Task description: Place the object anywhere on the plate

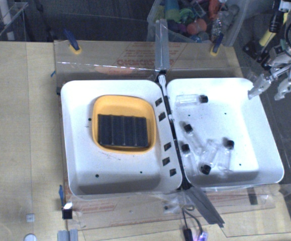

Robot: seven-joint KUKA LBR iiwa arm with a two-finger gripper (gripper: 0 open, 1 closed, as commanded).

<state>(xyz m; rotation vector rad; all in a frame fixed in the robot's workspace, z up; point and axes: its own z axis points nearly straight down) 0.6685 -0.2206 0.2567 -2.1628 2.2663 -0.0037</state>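
— What's the setting?

— A pale wooden table in front of a dark backdrop. A clear tub of coloured toys stands at its far edge. Two shallow white bins sit side by side on the table, their inner rims meeting along a seam with a row of small black tabs.

— What's in the left bin?

— A yellow plate with rounded corners, roughly in the middle. A black ribbed block lies flat on it, well within the rim and covering most of the plate's floor.

— And the right bin?

— Several clear vials with black caps. One vial lies on its side near the far wall. The rest of the vials are clustered toward the near left corner, some touching or overlapping; their clear bodies are hard to separate against the white.

— Where's the gripper?

— At the far right corner of the right bin, just outside or above its rim, well apart from the plate and the block. Its metal fingers look spread, and nothing sits between them.
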